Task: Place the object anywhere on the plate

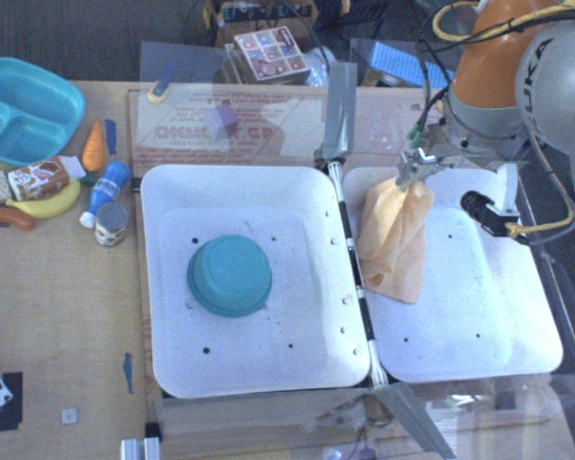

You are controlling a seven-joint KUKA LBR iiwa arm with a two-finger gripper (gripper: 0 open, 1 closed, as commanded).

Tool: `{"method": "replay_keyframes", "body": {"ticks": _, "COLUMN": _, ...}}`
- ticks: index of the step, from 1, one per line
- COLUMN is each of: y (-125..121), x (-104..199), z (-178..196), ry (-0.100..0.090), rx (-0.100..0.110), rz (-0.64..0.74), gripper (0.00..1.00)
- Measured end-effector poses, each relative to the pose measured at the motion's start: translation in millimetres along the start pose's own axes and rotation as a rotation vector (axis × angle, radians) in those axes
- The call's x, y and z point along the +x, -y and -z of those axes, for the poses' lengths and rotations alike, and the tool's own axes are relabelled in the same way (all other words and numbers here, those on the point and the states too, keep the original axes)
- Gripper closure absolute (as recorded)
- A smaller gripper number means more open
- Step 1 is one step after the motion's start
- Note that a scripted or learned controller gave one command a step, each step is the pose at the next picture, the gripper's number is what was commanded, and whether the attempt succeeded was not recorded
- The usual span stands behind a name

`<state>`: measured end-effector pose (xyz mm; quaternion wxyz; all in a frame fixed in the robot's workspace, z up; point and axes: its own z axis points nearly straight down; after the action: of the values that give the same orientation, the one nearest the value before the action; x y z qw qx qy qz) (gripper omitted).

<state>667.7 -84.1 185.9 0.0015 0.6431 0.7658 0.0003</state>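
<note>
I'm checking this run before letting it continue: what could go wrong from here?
1. The tool pinches only the top corner of the tan cloth, so the cloth may slip free during the carry.
2. The cloth hangs low over the right bin and could drag on the ridge between the bins.
3. The teal plate in the left bin is a small target, so the limp cloth may land partly off it.
</note>
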Motion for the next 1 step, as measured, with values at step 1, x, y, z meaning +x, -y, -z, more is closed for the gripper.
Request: {"method": "replay_keyframes", "body": {"ticks": 1, "y": 11.3, "x": 86.0, "z": 0.0, "ry": -0.002, "rx": 0.002, "rz": 0.117, "gripper": 1.0}}
